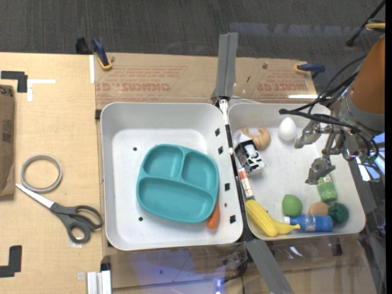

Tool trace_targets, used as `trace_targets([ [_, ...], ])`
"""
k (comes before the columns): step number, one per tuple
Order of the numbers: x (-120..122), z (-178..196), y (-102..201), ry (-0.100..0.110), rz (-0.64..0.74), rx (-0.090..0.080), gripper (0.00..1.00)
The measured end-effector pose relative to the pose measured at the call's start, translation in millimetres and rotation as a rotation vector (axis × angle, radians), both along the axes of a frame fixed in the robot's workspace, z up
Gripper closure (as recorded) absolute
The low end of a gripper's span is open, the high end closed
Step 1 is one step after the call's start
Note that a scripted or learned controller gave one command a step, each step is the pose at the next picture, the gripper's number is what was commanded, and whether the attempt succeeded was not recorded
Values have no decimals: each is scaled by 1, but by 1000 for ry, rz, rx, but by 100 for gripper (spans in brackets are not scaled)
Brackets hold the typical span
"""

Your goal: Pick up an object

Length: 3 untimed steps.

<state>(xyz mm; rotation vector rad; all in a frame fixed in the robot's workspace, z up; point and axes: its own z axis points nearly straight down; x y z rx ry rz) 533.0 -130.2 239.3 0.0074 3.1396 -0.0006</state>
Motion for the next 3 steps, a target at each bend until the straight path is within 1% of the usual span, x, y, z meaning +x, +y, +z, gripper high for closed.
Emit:
trace_targets([
  [1,42,-147,24,-1,-216,0,0],
  [2,-33,-147,-35,0,-222,1,0],
  [3,-31,-138,-34,-3,-218,-1,100],
])
